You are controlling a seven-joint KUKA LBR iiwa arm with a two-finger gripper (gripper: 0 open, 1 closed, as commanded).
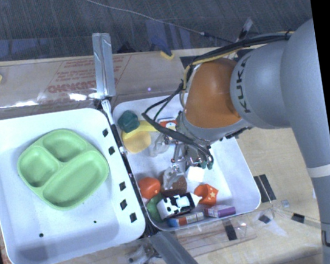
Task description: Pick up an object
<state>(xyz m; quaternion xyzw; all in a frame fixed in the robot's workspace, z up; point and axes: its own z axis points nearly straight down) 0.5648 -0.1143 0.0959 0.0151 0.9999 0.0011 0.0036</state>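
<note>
My gripper hangs low inside the right bin, under the arm's orange band. Right below it lie a brown piece and a small white block. Around these sit an orange-red ball, a black-and-white toy, a red piece with a star and a green piece. At the bin's far left, a yellow object and a teal one lie side by side. The wrist hides the middle of the bin.
The left bin holds a green divided plate. A purple marker and a red-tipped one lie along the right bin's near wall. Cables loop from the wrist over the bin.
</note>
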